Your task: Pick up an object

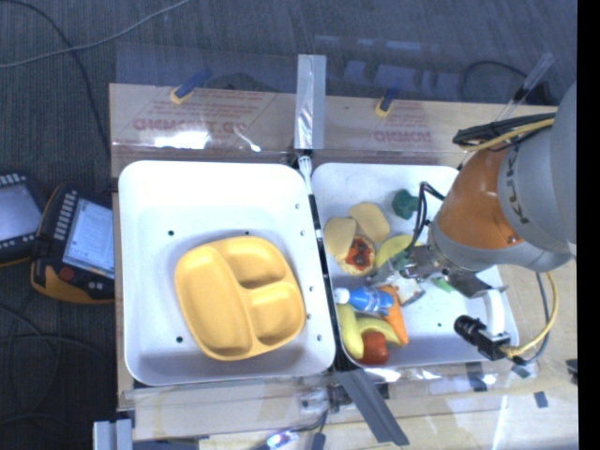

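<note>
The worktop (pixel 216 111) carries two shallow white bins side by side. The left white bin (pixel 150 204) holds one yellow plastic divided tray (pixel 241 294), lying flat near the bin's centre.

The right white bin (pixel 450 340) holds a cluster of small objects against its left wall. A tan, shell-shaped piece with a red and dark filling (pixel 356 237) lies at the top of the cluster. A dark green rounded object (pixel 405 202) sits apart, near the far wall. A small blue and white bottle (pixel 366 299) lies on its side in the middle of the cluster. An orange carrot-shaped piece (pixel 397 322) lies just beside it. A yellow banana-shaped piece (pixel 349 329) and a red rounded object (pixel 374 347) lie at the near edge, touching each other.

The grey arm with the orange band (pixel 473 209) reaches in from the right over the right bin. The end effector (pixel 401 272) sits low over the cluster, just above the bottle. Whether its fingers are apart or together cannot be told.

A handheld control pendant (pixel 75 247) lies on the floor left of the worktop.
</note>
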